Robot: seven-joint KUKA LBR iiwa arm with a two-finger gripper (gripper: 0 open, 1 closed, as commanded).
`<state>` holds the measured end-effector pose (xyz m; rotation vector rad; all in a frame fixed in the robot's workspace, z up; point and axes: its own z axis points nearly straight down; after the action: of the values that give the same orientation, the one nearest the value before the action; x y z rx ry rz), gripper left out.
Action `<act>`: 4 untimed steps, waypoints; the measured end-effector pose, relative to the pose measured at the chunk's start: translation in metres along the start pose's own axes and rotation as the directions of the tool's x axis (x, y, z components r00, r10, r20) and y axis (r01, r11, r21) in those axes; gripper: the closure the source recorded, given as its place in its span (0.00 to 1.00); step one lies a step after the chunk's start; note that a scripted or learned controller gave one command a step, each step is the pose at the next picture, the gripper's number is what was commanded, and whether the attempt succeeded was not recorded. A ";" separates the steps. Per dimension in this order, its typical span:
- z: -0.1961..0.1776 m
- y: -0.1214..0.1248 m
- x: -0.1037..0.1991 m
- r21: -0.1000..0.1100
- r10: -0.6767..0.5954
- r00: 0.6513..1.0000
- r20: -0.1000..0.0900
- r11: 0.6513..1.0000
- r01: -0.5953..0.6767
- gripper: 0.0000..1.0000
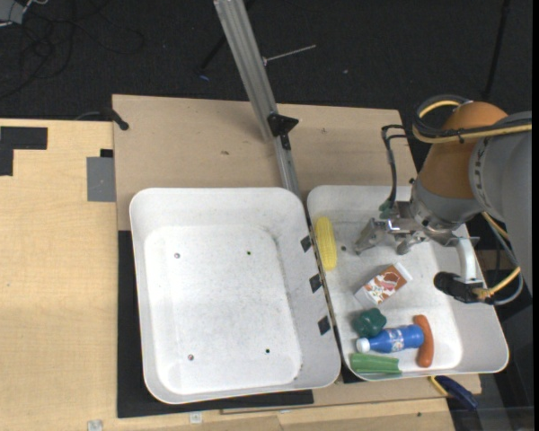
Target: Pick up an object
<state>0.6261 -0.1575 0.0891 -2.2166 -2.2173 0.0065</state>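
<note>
Camera view: arm bends low over the right bin [485, 353], hand [384, 238] spread open, gripping nothing (orange band showing). The red-and-white packet [383, 285] lies flat just below the hand.

No lettering on any object or on either bin can be read.

A pale wood bench [45, 268] fills the left and centre, with black patches [13, 146] and a grey one [100, 177] set into its top. Behind it lies dark floor [117, 34] with loose cables [18, 3]. A slanted metal rail [251, 70] rises from the bench.
</note>
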 end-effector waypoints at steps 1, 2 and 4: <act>-0.013 0.001 -0.001 -0.004 0.001 1.000 0.001 1.000 -0.001 1.00; -0.059 0.002 0.006 -0.010 -0.002 1.000 0.002 1.000 0.002 1.00; -0.159 0.007 0.004 -0.006 -0.004 1.000 0.002 1.000 0.004 1.00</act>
<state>0.6347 -0.1534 0.2476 -2.2164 -2.2249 0.0023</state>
